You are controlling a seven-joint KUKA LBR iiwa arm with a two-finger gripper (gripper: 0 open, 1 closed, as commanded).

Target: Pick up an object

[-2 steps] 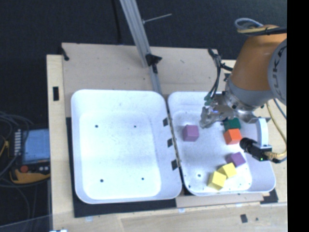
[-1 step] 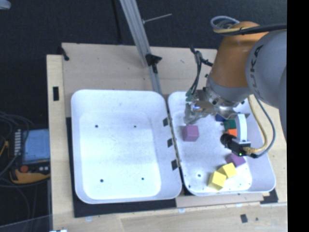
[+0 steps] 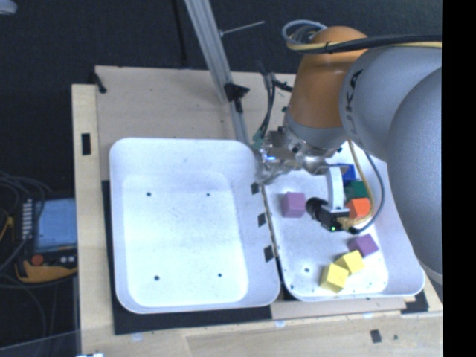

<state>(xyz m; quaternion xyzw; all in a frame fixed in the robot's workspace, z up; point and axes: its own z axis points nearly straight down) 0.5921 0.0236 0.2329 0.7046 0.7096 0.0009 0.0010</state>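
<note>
Purple block point(image 3: 293, 204) lies in open room near the right bin's point(image 3: 297, 280) left rim; tool grip unreadable.

A bulky grey KUKA arm point(image 3: 401, 103) with black lettering on its casing, an orange band point(image 3: 323, 80) above the wrist and looped pale cabling point(image 3: 301, 32) on top.

Grey metal pole point(image 3: 216, 58) is slanting across bench point(image 3: 149, 103) top. Blue-screened device point(image 3: 56, 225) is lying left of bench on dark floor, cables point(image 3: 15, 199) trailing beside it.
</note>
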